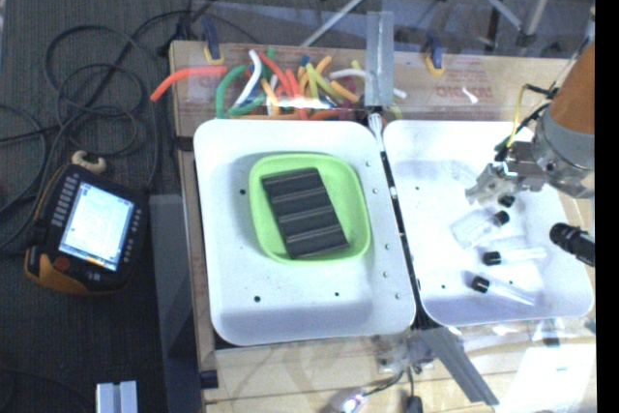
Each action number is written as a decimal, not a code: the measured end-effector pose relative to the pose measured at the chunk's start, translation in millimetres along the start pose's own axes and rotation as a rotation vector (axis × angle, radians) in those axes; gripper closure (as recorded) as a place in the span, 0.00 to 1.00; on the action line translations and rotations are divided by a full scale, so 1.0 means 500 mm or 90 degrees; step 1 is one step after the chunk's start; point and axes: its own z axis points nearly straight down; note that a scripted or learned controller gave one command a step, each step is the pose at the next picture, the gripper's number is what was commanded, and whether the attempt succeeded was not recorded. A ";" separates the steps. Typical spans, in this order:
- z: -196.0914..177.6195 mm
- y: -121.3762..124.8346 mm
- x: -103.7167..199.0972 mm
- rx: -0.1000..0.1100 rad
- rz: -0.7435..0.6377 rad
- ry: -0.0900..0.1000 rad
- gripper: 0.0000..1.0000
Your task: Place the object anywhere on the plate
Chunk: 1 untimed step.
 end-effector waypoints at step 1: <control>0.000 0.000 0.000 0.000 0.000 0.000 0.00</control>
